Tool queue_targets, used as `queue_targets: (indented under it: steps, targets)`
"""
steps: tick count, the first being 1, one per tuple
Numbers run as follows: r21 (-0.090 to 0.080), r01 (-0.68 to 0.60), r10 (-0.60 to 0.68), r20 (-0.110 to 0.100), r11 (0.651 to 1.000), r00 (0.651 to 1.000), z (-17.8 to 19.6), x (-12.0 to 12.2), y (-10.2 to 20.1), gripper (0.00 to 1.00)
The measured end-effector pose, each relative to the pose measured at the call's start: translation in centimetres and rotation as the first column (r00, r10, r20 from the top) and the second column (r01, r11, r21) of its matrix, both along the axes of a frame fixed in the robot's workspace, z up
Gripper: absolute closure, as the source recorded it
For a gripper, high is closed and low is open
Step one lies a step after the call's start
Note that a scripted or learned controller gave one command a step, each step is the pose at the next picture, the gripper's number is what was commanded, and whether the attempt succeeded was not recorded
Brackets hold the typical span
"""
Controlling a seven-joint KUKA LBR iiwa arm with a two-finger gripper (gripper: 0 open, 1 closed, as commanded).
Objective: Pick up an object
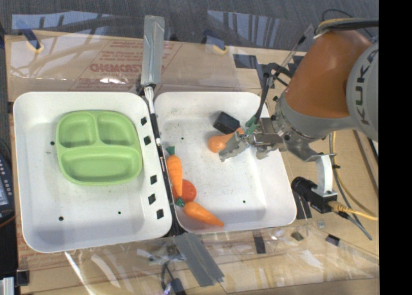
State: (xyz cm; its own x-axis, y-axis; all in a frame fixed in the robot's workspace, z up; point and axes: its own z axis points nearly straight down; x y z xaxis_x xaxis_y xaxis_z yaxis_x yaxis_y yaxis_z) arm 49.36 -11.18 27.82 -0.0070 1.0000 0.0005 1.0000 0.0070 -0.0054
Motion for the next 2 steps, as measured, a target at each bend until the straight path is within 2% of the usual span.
queue_targets:
  steps: [1, 2]
  targets:
    - [-0.001, 0.062, -0.062, -0.001, 0.998, 0.998, -4.0, 6.7, 0.1, 0.0]
    - [0.0, 0.009, -0.009, -0.001, 1.0, 1.0, -15.8, 9.2, -4.4, 0.0]
